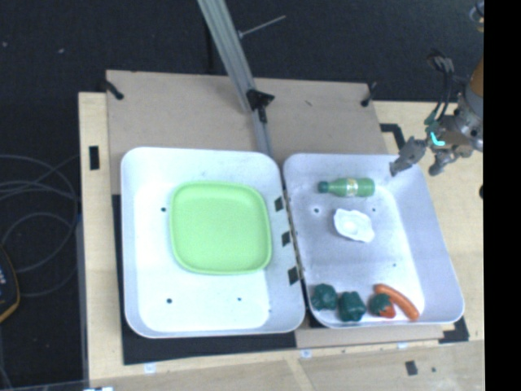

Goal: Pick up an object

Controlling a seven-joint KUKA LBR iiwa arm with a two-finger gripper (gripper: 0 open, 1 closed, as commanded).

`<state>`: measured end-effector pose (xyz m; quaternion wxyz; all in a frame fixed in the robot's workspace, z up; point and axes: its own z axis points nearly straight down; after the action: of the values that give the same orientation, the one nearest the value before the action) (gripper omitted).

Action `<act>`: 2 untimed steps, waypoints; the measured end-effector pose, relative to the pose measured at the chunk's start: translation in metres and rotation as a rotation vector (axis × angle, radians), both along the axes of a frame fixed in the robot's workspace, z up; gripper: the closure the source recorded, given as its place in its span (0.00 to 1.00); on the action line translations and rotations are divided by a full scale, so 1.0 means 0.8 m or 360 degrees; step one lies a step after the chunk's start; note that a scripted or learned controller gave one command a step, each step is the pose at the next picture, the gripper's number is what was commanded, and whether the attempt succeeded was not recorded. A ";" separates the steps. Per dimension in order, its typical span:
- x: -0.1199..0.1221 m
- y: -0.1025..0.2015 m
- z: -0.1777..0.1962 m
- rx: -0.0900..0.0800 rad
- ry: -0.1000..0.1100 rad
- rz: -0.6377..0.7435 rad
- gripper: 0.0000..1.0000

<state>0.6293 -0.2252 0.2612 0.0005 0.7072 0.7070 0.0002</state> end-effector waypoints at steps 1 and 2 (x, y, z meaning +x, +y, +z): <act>0.000 0.000 0.000 0.0000 0.0000 0.0000 0.00; -0.007 0.009 -0.060 0.0001 0.0007 0.0000 0.00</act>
<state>0.6241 -0.2176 0.2132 -0.0012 0.7073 0.7069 -0.0011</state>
